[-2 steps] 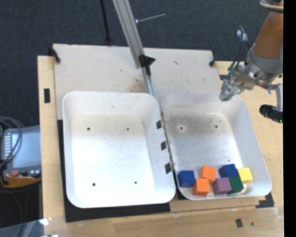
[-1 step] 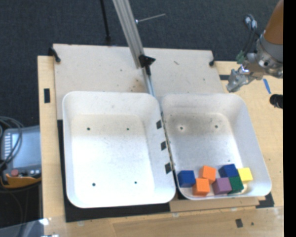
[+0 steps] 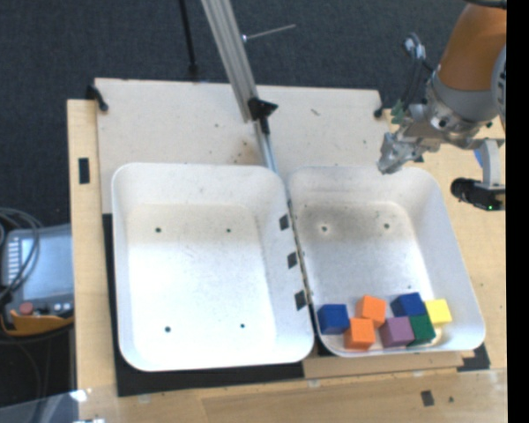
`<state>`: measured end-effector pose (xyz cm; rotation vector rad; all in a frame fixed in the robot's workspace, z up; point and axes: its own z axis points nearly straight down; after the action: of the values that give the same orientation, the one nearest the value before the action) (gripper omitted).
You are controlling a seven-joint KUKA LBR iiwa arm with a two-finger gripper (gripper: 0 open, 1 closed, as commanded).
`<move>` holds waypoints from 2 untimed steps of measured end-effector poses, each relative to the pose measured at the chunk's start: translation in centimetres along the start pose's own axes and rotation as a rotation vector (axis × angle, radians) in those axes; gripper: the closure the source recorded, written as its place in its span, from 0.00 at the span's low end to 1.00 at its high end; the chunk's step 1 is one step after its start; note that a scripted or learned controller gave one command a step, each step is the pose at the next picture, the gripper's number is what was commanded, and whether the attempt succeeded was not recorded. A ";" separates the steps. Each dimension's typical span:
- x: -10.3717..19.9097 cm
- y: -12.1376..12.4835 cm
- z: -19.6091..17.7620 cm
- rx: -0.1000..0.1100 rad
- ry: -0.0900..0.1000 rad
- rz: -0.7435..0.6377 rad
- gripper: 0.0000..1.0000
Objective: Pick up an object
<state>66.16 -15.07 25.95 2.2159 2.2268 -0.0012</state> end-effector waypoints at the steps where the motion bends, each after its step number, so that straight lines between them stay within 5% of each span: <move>1: 4.9 -0.2 -0.2 0.000 0.001 -0.001 1.00; 2: 8.9 -1.5 -0.2 0.000 0.001 -0.001 1.00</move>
<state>64.63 -6.15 26.10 2.2156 2.2287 0.0002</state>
